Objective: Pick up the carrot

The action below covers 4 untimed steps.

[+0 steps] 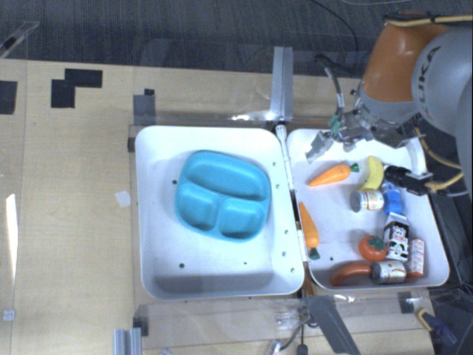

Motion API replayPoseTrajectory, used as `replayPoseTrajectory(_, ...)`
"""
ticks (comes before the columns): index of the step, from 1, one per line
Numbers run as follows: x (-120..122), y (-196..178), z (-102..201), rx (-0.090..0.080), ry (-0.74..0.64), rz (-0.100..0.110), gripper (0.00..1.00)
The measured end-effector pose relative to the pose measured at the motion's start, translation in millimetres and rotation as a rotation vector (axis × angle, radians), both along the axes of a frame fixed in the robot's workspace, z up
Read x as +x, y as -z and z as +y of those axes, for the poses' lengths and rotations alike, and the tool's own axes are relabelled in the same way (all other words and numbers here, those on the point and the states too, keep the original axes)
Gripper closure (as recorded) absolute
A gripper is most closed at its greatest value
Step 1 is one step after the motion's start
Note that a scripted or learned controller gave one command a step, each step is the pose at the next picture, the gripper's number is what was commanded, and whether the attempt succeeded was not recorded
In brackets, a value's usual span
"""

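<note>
- Carrot (329, 174) lies in the right bin (336, 268), upper left part, green end pointing right, just left of a banana (375, 173).
- Left bin (214, 283) holds a blue divided plate (222, 194).
- Second carrot (309, 230) lies along the right bin's left wall.
- Gripper (330, 140) hovers just above the first carrot, fingers apart, nothing between them.

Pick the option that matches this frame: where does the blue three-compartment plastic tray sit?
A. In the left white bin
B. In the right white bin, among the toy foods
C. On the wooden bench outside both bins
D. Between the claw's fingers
A: the blue three-compartment plastic tray lies flat on the floor of the left white bin, while the orange toy carrot and other toy foods lie in the right white bin.
</note>
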<state>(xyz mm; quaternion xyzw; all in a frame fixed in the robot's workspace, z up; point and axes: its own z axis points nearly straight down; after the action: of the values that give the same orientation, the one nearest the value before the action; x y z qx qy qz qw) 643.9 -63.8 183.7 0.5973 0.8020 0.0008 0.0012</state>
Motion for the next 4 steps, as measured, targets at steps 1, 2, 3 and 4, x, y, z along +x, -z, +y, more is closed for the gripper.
replayPoseTrajectory(1, -27, 71, -29, 0.001, -0.043, 0.004, 0.00)
replayPoseTrajectory(2, 9, 98, -50, 0.010, -0.127, 0.027, 0.00)
replayPoseTrajectory(3, 14, 87, -50, 0.003, -0.132, 0.010, 1.00)
replayPoseTrajectory(4, 27, 0, 10, 0.000, 0.148, -0.001, 1.00)
